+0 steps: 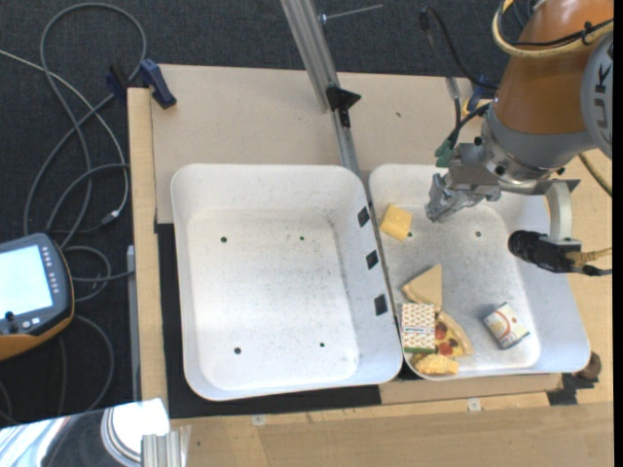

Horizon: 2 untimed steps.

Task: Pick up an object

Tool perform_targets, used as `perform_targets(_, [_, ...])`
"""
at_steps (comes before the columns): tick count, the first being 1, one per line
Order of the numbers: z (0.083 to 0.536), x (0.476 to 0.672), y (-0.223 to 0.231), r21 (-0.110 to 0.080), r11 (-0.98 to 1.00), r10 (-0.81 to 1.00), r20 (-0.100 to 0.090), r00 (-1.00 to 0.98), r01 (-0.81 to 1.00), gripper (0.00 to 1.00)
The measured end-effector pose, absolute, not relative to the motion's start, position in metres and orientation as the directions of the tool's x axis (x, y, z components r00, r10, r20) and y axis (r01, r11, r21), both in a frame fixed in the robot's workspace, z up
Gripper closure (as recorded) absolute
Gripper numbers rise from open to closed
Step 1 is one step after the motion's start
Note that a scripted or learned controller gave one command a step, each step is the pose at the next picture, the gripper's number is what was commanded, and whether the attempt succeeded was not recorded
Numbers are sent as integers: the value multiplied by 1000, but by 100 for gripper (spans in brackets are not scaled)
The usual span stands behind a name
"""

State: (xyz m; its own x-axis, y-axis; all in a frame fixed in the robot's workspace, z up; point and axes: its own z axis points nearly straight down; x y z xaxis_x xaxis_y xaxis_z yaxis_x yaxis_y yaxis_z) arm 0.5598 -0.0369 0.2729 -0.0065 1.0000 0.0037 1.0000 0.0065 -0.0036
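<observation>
We see the gripper (440,208) hanging near the right bin's (555,358) far edge; whether its jaws are parted we cannot tell, and nothing shows between them. The yellow block (396,223) lies just to its left, against the bin's left wall.

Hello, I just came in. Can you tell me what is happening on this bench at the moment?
A grey and orange robot arm reaches in from the right, with its hand over the back of the right bin. A yellow block lies just left of the hand. Nearer the front are a tan wedge, a small patterned box, some colourful toy food and a small can. Nothing looks picked up yet.
</observation>
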Motion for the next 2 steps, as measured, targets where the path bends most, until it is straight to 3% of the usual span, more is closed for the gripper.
perform_targets(2, [238,515,64,-6,6,1000,3,-6,1000,100])
